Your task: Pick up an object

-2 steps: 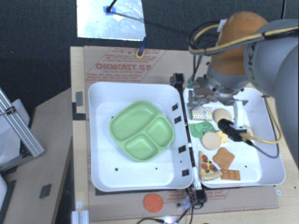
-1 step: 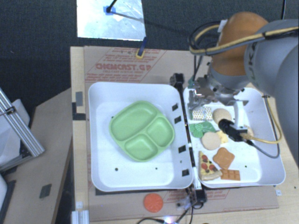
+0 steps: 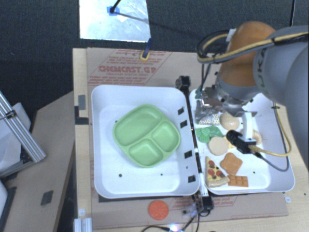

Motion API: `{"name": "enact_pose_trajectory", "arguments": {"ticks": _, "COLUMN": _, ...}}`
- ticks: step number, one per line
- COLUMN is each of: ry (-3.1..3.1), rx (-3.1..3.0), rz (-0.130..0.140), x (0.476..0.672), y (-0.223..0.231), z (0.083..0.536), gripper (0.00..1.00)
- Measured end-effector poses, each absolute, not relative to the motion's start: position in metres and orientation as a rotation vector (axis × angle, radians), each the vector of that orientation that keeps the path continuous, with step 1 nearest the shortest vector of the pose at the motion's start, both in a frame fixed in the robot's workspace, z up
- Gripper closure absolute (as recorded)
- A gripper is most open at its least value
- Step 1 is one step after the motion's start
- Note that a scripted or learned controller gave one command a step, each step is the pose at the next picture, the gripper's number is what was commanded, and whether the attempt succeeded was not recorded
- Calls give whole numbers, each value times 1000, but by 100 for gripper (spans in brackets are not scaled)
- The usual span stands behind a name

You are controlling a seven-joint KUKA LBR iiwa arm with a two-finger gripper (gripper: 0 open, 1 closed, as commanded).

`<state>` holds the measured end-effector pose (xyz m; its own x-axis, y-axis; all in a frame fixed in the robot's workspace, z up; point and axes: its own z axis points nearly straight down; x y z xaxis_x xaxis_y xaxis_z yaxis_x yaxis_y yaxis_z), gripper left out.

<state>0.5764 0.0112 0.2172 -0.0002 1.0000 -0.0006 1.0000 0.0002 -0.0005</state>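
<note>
- Two white bins sit side by side on the desk (image 3: 120, 64); the left bin (image 3: 104, 144) holds a green divided plate (image 3: 146, 135), which lies flat near its middle.
- The right bin (image 3: 280, 170) holds toy food: a pizza slice (image 3: 215, 172), a brown waffle piece (image 3: 238, 181), an orange-brown piece (image 3: 231, 163), a pale round piece (image 3: 217, 146), a cream ball (image 3: 230, 121) and a green leafy piece (image 3: 207, 132).
- The claw (image 3: 208, 111) is low at the upper left part of the right bin, just above the green leafy piece and just left of the cream ball.
- The arm covers the claw, so I cannot tell its state.
- An orange disc (image 3: 158, 209) lies on the desk in front of the bins.
</note>
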Motion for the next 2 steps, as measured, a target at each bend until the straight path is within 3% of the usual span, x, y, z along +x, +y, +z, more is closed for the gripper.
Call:
{"name": "enact_pose_trajectory", "arguments": {"ticks": 1, "ry": 2228, "rx": 2214, "rz": 3, "x": 579, "y": 26, "z": 232, "gripper": 100}}
{"name": "enact_pose_trajectory", "arguments": {"ticks": 2, "ry": 2221, "rx": 2221, "rz": -1, "x": 573, "y": 13, "z": 219, "gripper": 100}}
